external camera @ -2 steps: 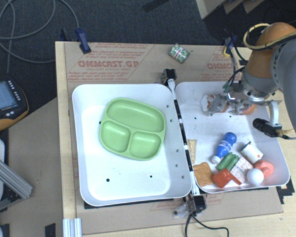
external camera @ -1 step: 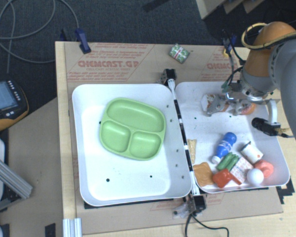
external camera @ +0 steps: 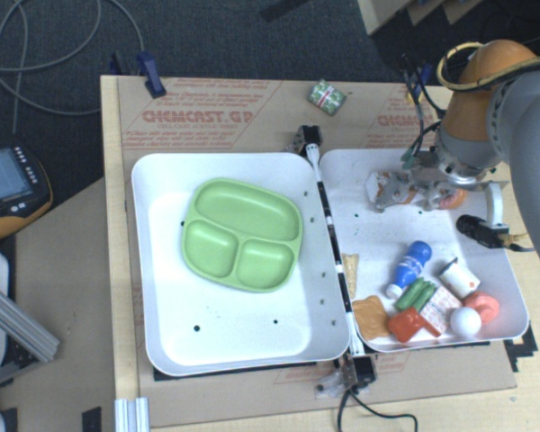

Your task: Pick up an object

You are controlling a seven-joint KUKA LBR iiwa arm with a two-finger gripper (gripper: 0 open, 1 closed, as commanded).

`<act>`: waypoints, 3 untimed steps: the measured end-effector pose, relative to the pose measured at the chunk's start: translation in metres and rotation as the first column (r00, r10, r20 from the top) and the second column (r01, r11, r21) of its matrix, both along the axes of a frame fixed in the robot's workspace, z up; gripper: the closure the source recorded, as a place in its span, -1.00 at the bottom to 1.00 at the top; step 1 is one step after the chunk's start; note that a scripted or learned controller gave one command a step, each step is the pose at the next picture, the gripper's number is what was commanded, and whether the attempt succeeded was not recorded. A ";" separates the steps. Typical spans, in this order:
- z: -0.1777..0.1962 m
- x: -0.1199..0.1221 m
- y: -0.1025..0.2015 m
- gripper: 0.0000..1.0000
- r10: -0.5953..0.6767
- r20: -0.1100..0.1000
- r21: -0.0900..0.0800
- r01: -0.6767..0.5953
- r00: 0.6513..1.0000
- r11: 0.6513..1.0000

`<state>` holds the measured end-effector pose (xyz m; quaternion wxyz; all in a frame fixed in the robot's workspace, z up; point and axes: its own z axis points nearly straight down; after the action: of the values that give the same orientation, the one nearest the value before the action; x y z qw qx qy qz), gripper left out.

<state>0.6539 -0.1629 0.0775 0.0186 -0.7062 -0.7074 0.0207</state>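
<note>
Fingers [external camera: 398, 190], metallic and blurred, hang low over the right white bin [external camera: 360, 165]; whether parted, I cannot tell.

Pale green divided plate [external camera: 241, 234] lies in a white bin [external camera: 162, 313]. The other white bin [external camera: 351, 174] holds a blue-capped bottle [external camera: 410, 264], red pepper [external camera: 410, 325], white ball [external camera: 466, 321] and orange ball [external camera: 486, 306].

Arm [external camera: 522, 115] is showing a smooth grey shell with an orange band [external camera: 486, 88] above the wrist (band bulges, glossy). Thin cables are looping beside the band, yellow and dark ones. Gripper [external camera: 405, 190] is looking like pale grey metal with small reddish bits; its detail is blurring out.
</note>
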 end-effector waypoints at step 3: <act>0.001 0.003 -0.018 -1.00 0.009 -0.002 0.023 -0.009 1.000 1.000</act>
<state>0.6569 -0.1811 0.0786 0.0272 -0.7028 -0.7108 0.0135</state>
